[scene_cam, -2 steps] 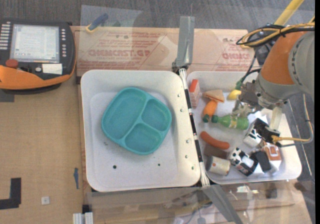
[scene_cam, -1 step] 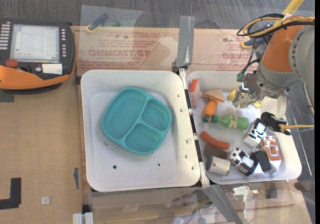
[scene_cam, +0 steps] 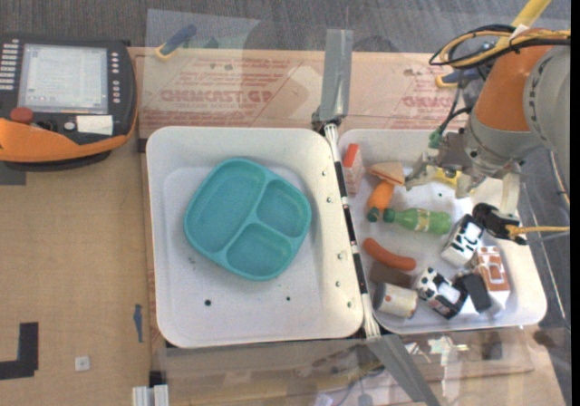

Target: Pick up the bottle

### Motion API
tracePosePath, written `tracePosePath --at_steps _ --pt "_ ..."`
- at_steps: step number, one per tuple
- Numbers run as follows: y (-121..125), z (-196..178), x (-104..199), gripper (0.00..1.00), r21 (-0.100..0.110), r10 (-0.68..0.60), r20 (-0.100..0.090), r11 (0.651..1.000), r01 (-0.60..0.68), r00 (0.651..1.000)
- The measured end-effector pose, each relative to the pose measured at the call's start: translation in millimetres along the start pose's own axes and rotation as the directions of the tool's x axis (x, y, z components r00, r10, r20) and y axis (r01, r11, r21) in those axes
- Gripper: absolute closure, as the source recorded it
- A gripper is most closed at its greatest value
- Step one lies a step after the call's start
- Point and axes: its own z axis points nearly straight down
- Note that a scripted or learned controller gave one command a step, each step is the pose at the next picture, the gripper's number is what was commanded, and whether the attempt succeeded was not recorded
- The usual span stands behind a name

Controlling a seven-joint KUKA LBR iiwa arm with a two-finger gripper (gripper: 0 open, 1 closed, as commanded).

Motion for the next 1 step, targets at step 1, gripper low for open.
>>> tracePosePath --at_steps 1 --pt "-41.7 19.8 9.2 0.00 -0.004 0.235 -0.003 0.972 -0.235 0.972"
